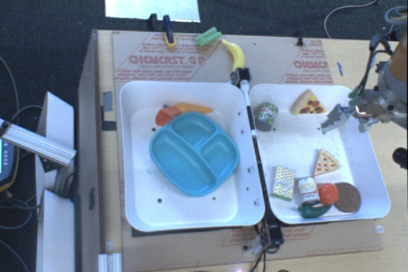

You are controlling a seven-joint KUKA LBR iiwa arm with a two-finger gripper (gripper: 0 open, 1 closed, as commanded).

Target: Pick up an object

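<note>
A: Dark carpet surrounds our table (191, 60); the blue tray (194, 153) fills the left bin (137, 137).

B: Our end effector (338, 116) hovers spread open, empty, over the right bin (376, 191), near the pizza slice (310, 103), likely for picking.

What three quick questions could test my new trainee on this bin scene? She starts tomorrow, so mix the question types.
1. True or false: the blue divided plate lies in the left bin.
2. Which sits closest to the pincer over the right bin?
A. pizza slice
B. brown round disc
C. banana
3. Fill in: the banana lies on the bench ____ the bins.

Key:
1. true
2. A
3. outside, just behind them
</note>
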